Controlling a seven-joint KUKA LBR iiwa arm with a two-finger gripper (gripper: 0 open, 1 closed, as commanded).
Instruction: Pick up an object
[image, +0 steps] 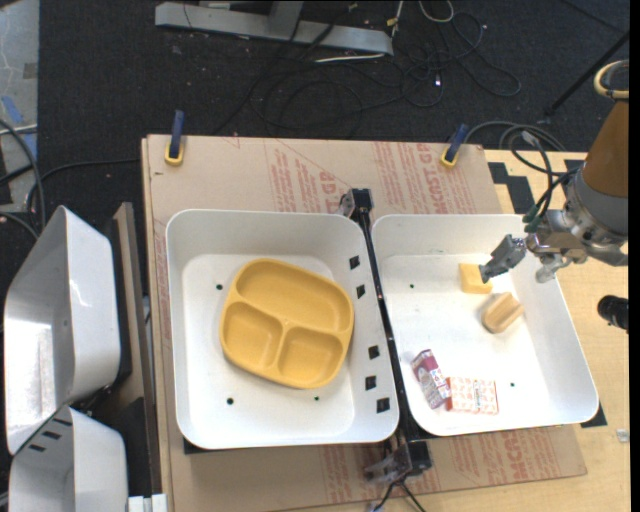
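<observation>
grey arm (600, 215) with its orange band, reaching in from the right edge of the frame, stood highest over the bench. its gripper (497, 268) hung low over the upper part of the right bin (575, 345). whether the claw was spread or clenched could not be told from this slant, and nothing showed as held in it.

just left of the claw tip lay a small yellow block (474, 277), so close that touching or apart could not be told. it was squarish, with no clear long axis, and its edges sat roughly square to the bin walls. below and right of it, near but apart, lay a tan lump (502, 313). its long axis ran on a diagonal from lower left to upper right.

bare white floor lay left of the block as far as the wall between the bins, and also above it toward the bin's top rim. lower in the same bin, well apart from the block, a red and white packet (431, 378) pointed from upper left to lower right. a flat white card with red print (473, 396) lay just beside it on the right, close to the bottom rim.

the left bin (182, 300) held a yellow divided plate (287, 323), tilted a little in the frame, with open floor all round it. both bins sat on a brown board (300, 165).
</observation>
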